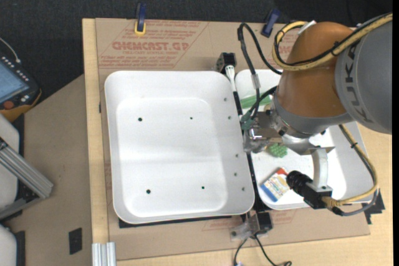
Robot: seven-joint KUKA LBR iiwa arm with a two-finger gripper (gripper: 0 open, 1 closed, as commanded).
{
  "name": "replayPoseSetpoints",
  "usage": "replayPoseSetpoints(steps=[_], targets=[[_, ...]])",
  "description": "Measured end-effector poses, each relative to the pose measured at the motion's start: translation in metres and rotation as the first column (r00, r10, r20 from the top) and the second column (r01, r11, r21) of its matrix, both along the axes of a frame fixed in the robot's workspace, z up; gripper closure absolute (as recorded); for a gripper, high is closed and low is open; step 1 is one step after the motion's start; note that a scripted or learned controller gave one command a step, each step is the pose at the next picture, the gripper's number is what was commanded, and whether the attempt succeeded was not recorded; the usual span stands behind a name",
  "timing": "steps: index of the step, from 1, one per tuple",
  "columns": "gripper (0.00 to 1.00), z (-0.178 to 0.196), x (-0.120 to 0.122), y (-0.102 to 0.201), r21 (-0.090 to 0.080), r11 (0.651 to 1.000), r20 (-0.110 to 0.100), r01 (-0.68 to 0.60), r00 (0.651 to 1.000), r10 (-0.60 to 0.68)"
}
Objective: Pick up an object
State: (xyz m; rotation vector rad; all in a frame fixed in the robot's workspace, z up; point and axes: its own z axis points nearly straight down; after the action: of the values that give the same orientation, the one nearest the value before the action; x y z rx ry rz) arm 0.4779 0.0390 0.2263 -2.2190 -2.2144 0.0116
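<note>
The arm's orange band and grey wrist hang low over the right bin (349, 159) and hide most of it. My gripper (254, 135) shows as metal parts at the bin's left wall, close to the divide between the bins. A green object (277, 149) lies just right of the gripper, partly under the wrist. Another green piece (249, 100) peeks out above the gripper. A small white packet with blue and orange print (275, 185) lies at the bin's near left corner.
The left white bin (124, 134) sits beside the right one, their walls touching. Black cables loop around the wrist, and a black fitting (300, 184) hangs beside the packet. Blue clamps (141, 17) hold the cardboard base at the back.
</note>
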Motion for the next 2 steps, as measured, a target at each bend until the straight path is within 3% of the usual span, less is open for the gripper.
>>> replayPoseSetpoints(steps=[1, 2], targets=[[1.00, -0.014, 0.000, -0.118, -0.003, 1.000, 0.007, 0.011, 1.000, -0.011], [1.00, 0.054, 0.026, -0.014, 0.003, 1.000, 0.019, -0.013, 1.000, 0.013]])
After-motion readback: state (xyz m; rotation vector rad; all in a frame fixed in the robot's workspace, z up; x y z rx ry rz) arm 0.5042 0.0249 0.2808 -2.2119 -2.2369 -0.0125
